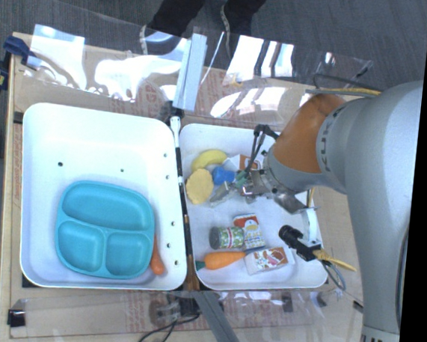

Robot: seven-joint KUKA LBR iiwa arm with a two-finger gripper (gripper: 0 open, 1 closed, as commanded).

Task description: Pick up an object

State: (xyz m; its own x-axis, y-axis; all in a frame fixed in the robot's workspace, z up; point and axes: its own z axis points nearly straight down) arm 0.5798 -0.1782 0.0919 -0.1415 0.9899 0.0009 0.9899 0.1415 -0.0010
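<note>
In the right bin (pixel 210 280) the gripper (pixel 236 185) is lowered among a yellow banana (pixel 209 158), a blue piece (pixel 223 176) and a pale yellow lump (pixel 199 187); whether its fingers are parted cannot be told. Nearer the front lie a small can (pixel 231 238), a carton (pixel 266 259) and a carrot (pixel 223 261). A blue divided plate (pixel 106 229) is seen in the left bin (pixel 89 132), on a brown bench (pixel 117 82).
</note>
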